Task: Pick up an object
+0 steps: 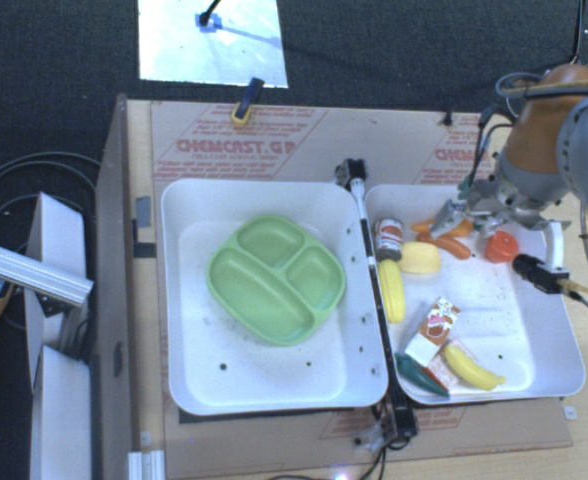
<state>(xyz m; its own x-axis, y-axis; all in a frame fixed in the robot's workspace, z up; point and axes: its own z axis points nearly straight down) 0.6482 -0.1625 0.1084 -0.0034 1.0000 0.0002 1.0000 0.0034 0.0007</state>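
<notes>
Left bin [189, 268]: shallow, white, matte plastic with rounded corners, holding one pale green tray [276, 278] with three moulded compartments, smooth and slightly glossy, lying flat near the middle. Along the divider between the bins runs a thin dark rod [369, 258]. Right bin [564, 368], same make, carries the toy food: a small jar with a red label [388, 237] lying by the divider, a yellow corn cob [391, 290] below it, a pale yellow lemon-like lump [421, 258] just beside both, an orange carrot [451, 245] near the far wall, a round red tomato [501, 245] to its right, a small printed carton [437, 325] toward the middle, then a dark green piece [419, 376] and a curved yellow banana [472, 367] at the near edge. All look like hard, smooth plastic. The gripper [461, 213] hangs low over the far side of the right bin, just above the carrot, grey metal under the orange band; whether its pincer is wide or narrow I cannot tell at this angle, and nothing shows between the tips. Judgement: the pick is not yet made; every object lies in the bin. The carrot seems the likely target; closing and lifting remain.
</notes>
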